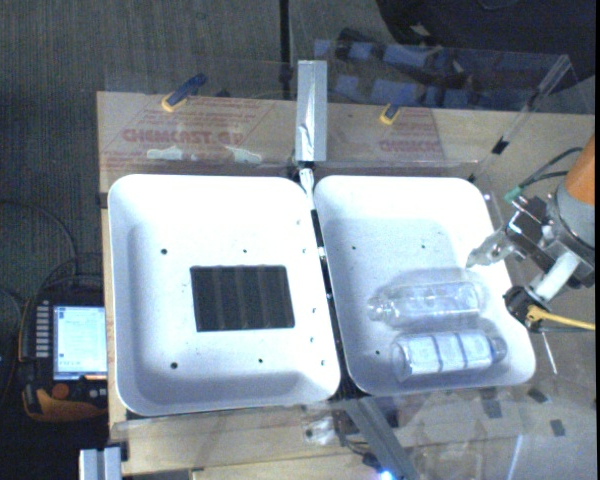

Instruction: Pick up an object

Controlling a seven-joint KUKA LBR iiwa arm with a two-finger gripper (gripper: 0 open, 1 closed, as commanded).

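**Camera view: two clear bottles in right bin, arm at right rim**

Camera view shows two clear plastic bottles lying on their sides in the right bin (420, 208), both in its near half. The upper bottle (427, 301) lies roughly level, cap end toward the left. The lower bottle (450, 355) lies just beside it, nearer the front wall, ribbed body running left to right. The two look close together; whether they touch cannot be told.

The gripper (525, 268) sits at the right rim of the right bin, above and to the right of the upper bottle and apart from both. Nothing is seen between the jaws. Whether the jaws are open or closed cannot be told: the parts there are small and cluttered. A yellow cable (565, 320) runs off to the right below the wrist, and the orange band (580, 173) shows at the right edge.

The left bin (140, 208) holds a dark ribbed rectangular pad (242, 297) lying flat near its centre. Both bins rest side by side on the wooden surface (120, 133), with a metal bar (311, 108) standing behind the seam between them. A handheld pendant with a lit screen (75, 340) lies on the floor to the left.
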